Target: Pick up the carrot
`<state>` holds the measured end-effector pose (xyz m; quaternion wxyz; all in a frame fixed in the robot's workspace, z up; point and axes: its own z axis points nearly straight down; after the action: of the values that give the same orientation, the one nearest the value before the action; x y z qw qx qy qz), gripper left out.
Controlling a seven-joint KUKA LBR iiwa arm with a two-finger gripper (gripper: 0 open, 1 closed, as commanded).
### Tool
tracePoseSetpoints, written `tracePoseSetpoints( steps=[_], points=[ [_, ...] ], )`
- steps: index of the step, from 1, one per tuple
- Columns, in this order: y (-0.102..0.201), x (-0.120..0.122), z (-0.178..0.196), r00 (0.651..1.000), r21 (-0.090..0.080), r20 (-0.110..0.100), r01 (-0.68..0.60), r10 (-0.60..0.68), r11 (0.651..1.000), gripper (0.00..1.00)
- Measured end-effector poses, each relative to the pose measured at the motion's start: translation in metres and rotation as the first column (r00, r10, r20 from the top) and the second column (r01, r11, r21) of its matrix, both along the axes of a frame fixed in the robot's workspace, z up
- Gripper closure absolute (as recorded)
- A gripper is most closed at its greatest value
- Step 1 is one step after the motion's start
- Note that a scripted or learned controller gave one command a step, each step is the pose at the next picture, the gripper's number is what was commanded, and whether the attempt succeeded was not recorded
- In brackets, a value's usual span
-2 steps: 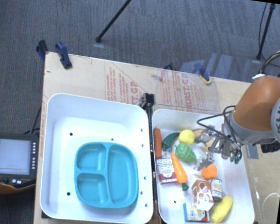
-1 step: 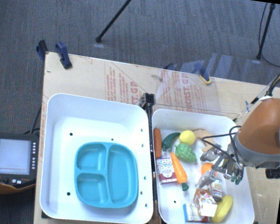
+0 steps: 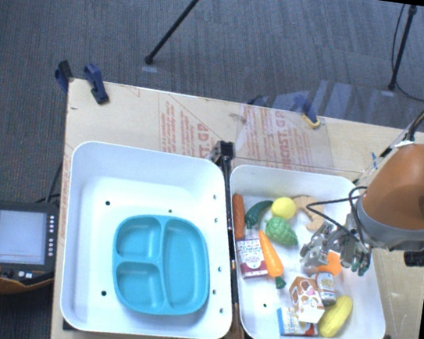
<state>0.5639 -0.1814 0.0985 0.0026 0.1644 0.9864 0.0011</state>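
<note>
On the far left a teach pendant [image 3: 15, 242] sits off the bench. Next comes the left bin [image 3: 87, 186], where a blue divided plate [image 3: 160, 264] lies flat. Just past the seam between the bins, a reddish sausage-like toy [image 3: 237, 215] lies along the right bin's [image 3: 378, 328] left wall.

The carrot [image 3: 271, 255] is in the right bin, near its middle, slanting from upper left down to lower right with its green stub at the lower end. It touches a small red carton [image 3: 250, 257] on its left and sits just under a green bumpy vegetable [image 3: 282, 232]; a lemon [image 3: 284, 207] is above that.

It looks like a hollow plastic toy: light, stiff, smooth and likely to slip or roll. I would take it across the thick middle, clear of the carton.

Further right, the gripper [image 3: 332, 250] hangs low beside the carrot, apart from it, over something orange. Whether its grip is spread or pressed together I cannot tell. A yellow corn cob [image 3: 335, 316] lies near the bin's lower right corner.
</note>
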Motion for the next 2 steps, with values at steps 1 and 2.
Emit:
tracePoseSetpoints(
  steps=[1, 2],
  points=[
    [0.1020, 0.0202, 0.0661, 0.997, 0.003, 0.005, -0.077, 0.076, 0.997, 1.00],
    [0.0977, 0.0177, 0.0627, 0.997, 0.000, -0.003, -0.071, 0.071, 0.997, 0.00]
  ],
)
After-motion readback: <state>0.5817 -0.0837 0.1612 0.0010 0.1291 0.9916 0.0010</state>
